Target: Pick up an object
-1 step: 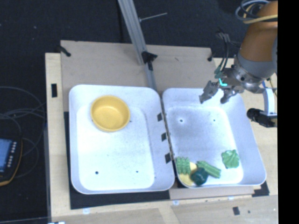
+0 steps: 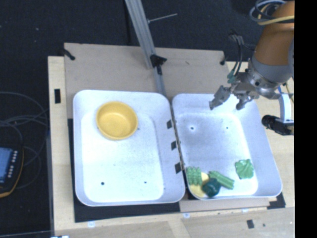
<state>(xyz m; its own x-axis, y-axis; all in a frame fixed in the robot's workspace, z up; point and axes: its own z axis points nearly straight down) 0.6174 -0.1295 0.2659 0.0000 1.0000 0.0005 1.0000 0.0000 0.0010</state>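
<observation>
A: While the arm (image 2: 275, 38) reaches in from the right, where do we see the tool (image 2: 229, 101)?

B: We see it over the far edge of the right bin (image 2: 218, 133), its two fingers (image 2: 218, 99) spread wide apart with nothing between them. The orange band sits above the wrist, up at the far right.

A: And the things we could pick up?

B: We find them bunched along the near edge of that same right bin, well apart from the tool. At the near left corner we have a green ridged piece (image 2: 193, 174) lying on a yellow piece (image 2: 199, 187). Just right of it sits a dark green round thing (image 2: 212, 187), touching a long green piece (image 2: 222, 179) that lies at a slant. A light green leafy piece (image 2: 244, 168) lies further right, apart from the cluster.

A: What do we have in the left bin (image 2: 124, 182)?

B: A yellow bowl (image 2: 117, 120), upright, in the far left part of it. The rest of that bin's floor shows white with a few dark specks.

A: And around the bins?

B: Both rest side by side on the pale surface (image 2: 109, 63). A grey metal bar (image 2: 140, 26) slants down from the far side toward the gap between the bins.
</observation>
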